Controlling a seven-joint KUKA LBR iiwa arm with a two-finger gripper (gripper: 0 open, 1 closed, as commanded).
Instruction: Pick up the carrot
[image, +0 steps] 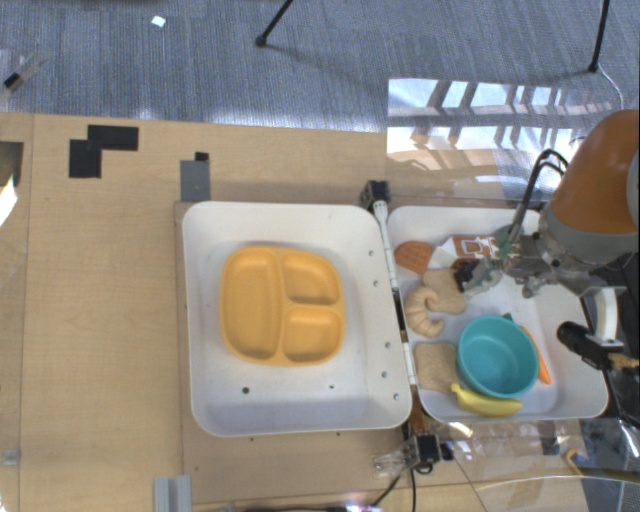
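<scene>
The carrot (542, 367) is a thin orange sliver in the right bin (580, 400), lying against the right side of the teal bowl (496, 357), which hides most of it. My gripper (476, 274) hangs over the back of the same bin, above a croissant (433, 301). It is up and to the left of the carrot, well apart from it, and I see nothing held in it.
In the right bin a yellow banana (487, 402) lies in front of the bowl, a bread slice (434, 366) to its left, and a brown round piece (412, 256) at the back. The left bin (215, 400) holds a yellow divided plate (282, 304).
</scene>
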